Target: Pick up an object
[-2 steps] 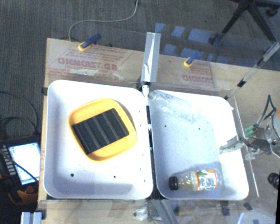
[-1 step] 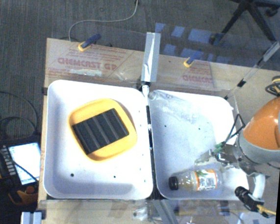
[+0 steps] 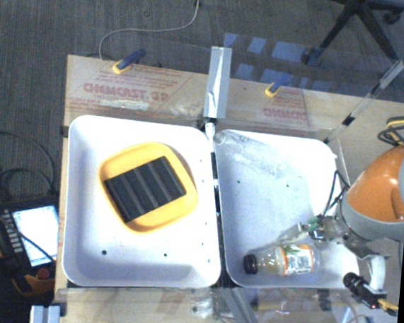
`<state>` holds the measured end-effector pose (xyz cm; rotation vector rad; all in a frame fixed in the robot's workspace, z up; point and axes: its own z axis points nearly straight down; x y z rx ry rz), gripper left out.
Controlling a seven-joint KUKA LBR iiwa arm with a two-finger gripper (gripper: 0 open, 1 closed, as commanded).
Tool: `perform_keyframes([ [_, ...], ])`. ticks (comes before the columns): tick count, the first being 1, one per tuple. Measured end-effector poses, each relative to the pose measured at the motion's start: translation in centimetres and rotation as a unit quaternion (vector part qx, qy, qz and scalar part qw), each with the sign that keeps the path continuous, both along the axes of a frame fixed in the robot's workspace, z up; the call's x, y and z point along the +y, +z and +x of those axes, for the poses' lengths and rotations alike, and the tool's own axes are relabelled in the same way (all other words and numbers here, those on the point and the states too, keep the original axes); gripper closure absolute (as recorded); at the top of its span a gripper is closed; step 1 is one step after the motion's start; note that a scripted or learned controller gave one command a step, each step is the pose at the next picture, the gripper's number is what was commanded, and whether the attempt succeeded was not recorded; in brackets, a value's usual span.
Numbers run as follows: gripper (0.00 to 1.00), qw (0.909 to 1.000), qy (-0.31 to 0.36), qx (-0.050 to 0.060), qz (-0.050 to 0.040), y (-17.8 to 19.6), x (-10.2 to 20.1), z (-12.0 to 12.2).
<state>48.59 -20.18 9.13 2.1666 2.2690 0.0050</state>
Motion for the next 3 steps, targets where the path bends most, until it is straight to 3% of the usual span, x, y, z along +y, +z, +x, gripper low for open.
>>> perform_keyframes([
  [1, 1.0, 1.0, 0.001, -0.004, 0.001, 1.0, 0.2, 0.3],
  [2, 0.0, 1.0, 0.001, -0.004, 0.0011, 1.0, 0.2, 0.3],
  [3, 0.0, 0.9962, -0.087, 0.004, 0.0019, 1.8, -0.9, 3.8],
])
